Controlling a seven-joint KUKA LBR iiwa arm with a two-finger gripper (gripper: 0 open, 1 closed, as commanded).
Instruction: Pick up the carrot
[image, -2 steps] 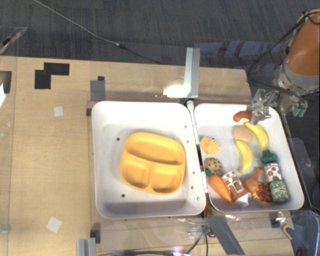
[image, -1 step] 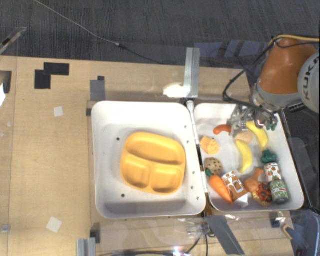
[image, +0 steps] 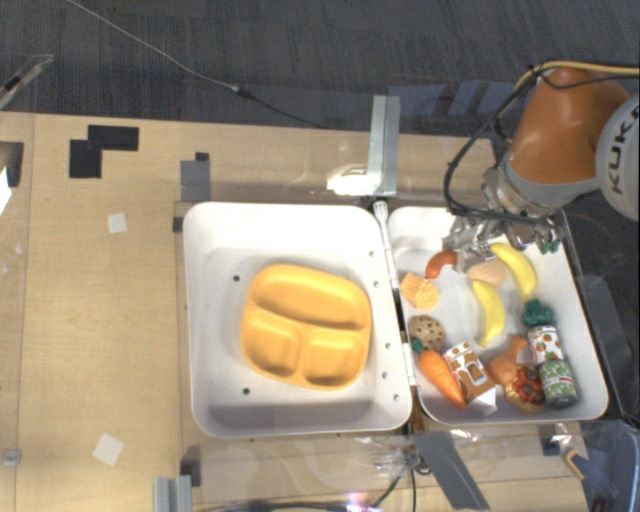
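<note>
While the arm reaches in from the 2 o'clock corner, its gripper hangs low over the far end of the right bin. Honestly can't tell if it's clamped or loose, it's just a tangle of metal from up here, and nothing is clearly caught in it.

Right around it: a small red-orange piece at its 8 o'clock, a pale beige lump just below at 6, and a banana at about 4 o'clock. A second banana lies further down toward 6.

The carrot sits well apart from the gripper, down at the near end of the same bin, at roughly 7 o'clock from it. It's lying flat, just beside the divider between the bins, pointy end aimed at 5 o'clock. A cookie sits just above it at 12, and a little carton is tight against its 3 o'clock side.

Further out, a waffle-ish chip lies near the divider, and two small bottles stand at the 4 o'clock corner of the bin.

The left bin holds a yellow divided tray, roughly centred.
</note>
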